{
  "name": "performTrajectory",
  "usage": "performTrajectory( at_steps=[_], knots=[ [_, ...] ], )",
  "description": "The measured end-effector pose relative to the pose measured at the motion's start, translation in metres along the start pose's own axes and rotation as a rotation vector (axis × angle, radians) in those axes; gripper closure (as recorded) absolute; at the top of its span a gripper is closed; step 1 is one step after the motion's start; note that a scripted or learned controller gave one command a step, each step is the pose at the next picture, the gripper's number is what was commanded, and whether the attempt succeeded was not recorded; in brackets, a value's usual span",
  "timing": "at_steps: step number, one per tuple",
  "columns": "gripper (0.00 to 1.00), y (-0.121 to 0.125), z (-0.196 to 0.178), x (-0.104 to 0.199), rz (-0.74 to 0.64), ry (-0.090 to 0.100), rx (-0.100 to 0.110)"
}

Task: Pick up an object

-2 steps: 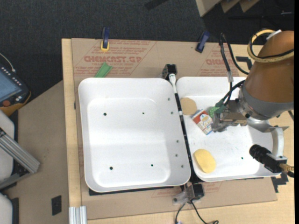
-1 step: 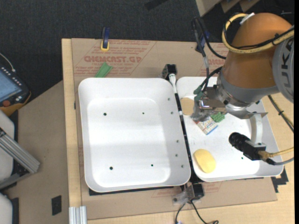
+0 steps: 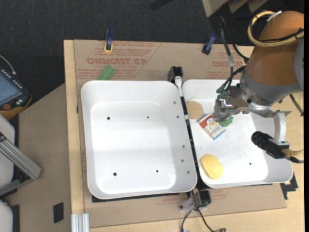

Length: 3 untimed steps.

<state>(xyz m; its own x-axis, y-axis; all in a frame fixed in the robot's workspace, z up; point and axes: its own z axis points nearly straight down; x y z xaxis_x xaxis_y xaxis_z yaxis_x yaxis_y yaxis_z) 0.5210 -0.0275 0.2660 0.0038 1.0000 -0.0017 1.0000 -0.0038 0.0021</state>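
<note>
The pincer [image 3: 223,111] hangs low in the right bin [image 3: 251,170], right over a small red and white packet [image 3: 211,127] with a bit of green at its upper edge; from here I cannot tell how it is set. A tan disc [image 3: 194,110] lies just left, a yellow lump [image 3: 211,166] nearer the front rim. The left bin [image 3: 133,137] sits beside it on the tabletop [image 3: 82,57].

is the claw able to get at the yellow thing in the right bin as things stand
Probably yes. The yellow object lies alone near the right bin's front edge, nothing on it; the claw hangs farther back over the small packet.
</note>
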Motion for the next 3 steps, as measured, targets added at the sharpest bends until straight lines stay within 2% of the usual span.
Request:
performTrajectory(
  at_steps=[1,2,3],
  knots=[
    [1.0,0.053,-0.022,0.041,-0.008,0.001,-0.006],
    [1.0,0.001,-0.005,0.076,-0.008,0.004,0.009],
    [1.0,-0.035,0.007,0.103,-0.007,0.003,0.008]
  ],
)
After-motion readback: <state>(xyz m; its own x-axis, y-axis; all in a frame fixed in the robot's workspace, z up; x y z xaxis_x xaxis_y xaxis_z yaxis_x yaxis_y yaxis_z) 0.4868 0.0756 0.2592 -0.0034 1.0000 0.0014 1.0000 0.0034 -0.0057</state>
